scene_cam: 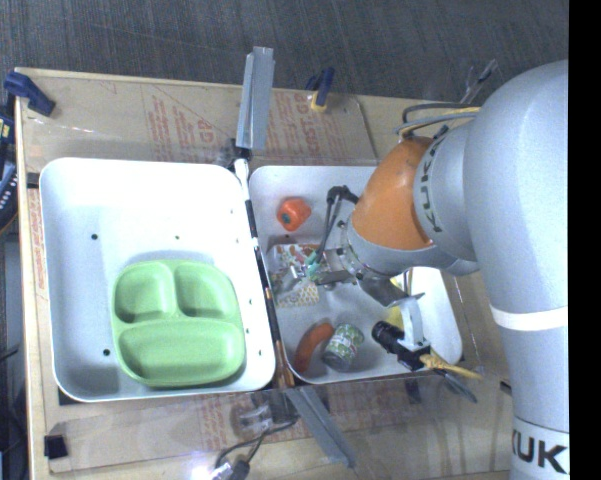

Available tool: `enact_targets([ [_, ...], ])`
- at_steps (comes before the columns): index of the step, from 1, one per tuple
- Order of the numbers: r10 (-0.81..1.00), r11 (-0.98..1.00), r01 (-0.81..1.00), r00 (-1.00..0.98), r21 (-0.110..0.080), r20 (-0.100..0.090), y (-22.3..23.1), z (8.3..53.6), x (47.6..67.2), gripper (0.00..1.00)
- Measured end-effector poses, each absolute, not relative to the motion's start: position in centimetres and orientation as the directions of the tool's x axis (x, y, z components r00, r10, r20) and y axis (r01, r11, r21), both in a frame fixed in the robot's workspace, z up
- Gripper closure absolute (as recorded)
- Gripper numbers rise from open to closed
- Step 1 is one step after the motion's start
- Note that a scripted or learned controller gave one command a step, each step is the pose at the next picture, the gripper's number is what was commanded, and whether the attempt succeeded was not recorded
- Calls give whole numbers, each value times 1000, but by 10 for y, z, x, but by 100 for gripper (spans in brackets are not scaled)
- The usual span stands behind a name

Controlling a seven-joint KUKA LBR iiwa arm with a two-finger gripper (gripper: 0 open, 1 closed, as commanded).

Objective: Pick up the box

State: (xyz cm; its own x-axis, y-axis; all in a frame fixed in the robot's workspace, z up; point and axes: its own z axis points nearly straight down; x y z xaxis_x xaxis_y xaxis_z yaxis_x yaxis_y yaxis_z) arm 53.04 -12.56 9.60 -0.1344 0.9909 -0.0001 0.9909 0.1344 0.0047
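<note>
a green tray (pixel 178 323) lies in the left bin (pixel 70 198). in the right bin (pixel 310 180), the box (pixel 296 268) sits at the left wall, the gripper (pixel 332 268) touching it; grip state unclear. nearby: an orange cup (pixel 294 213), a can (pixel 344 345).

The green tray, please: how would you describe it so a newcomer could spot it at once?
Find the left white bin of the two. The green tray lies flat at its near end, alone there, with three compartments; the other bin's things are small and jumbled.
</note>
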Motion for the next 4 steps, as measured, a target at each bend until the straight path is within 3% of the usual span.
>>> enact_targets([
  [1, 991, 136, 991, -136, 8, -5, -127, 107, 531, 100],
  [2, 919, 394, 919, -394, 0, 1, -44, 202, 509, 100],
  [3, 919, 394, 919, -394, 0, 1, -44, 202, 509, 0],
  [4, 923, 384, 923, -384, -3, 1, -88, 191, 480, 0],
])
